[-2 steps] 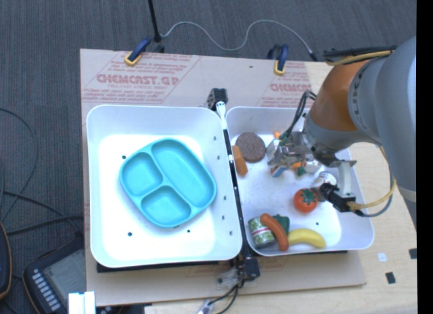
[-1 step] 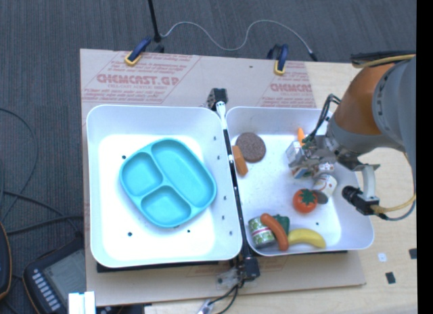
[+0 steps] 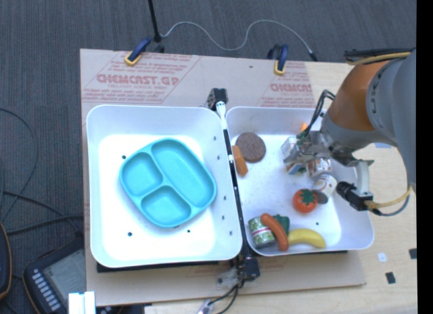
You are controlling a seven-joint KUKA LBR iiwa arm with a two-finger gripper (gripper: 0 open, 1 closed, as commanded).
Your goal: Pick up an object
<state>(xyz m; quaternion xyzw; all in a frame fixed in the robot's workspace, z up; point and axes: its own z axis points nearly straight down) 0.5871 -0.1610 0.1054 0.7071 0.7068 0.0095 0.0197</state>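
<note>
So I'm looking down at the desk (image 3: 135, 82) and the claw (image 3: 306, 157) is parked low in the right bin (image 3: 270, 120), up near its far right side. Honestly I can't tell how the claw is set, it's a blur of metal and cable from this angle, and I see nothing clearly caught in it. Closest thing to grab is the tomato (image 3: 305, 200), which sits just toward the near rim from the claw, close but apart from it as far as I can make out. It's round, so no long axis to line up with, which makes it the easy pick in my book. The banana (image 3: 305, 239) lies further along the same way, near the front wall, its long axis running roughly left-right. Next to it there's a can (image 3: 260, 231) and a carrot (image 3: 276, 231) piled together, messy to go for. The brown disc (image 3: 251, 147) is off to the claw's left, well apart. Left bin (image 3: 98, 170) just has the blue plate (image 3: 168, 182). My guess: short move toward the front, then drop on the tomato.
</note>
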